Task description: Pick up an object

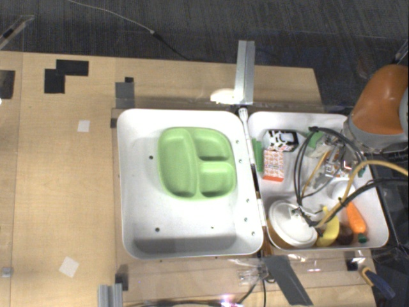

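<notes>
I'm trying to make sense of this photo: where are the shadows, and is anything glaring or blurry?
In the camera view, a soft shadow pools along the near wall of the left bin; a bright glare patch sits on the bench beside the metal post; the green tray is evenly lit and sharp; the arm's orange band looks slightly soft, and the cables hide the gripper.

The small red-and-white carton (274, 164) bears print too small to read.
</notes>
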Robot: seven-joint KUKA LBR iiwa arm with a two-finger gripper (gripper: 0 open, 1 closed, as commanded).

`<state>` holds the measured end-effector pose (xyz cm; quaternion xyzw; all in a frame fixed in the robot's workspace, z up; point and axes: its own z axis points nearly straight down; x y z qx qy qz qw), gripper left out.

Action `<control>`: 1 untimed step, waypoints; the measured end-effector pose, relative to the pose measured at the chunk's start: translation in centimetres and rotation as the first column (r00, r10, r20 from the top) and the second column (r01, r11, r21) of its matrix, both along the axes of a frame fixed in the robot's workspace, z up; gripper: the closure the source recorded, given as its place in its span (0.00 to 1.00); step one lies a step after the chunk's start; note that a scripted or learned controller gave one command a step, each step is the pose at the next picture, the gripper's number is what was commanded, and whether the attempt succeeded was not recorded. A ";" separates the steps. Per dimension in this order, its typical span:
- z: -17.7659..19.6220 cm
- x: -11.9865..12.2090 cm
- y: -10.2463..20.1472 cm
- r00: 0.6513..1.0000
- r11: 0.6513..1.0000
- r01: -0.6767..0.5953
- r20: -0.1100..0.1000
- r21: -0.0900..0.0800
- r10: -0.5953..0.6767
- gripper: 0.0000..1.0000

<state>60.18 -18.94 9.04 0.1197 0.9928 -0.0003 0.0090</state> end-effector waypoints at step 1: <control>-0.1 2.6 7.3 1.000 1.000 -0.016 -0.004 0.002 0.016 0.00</control>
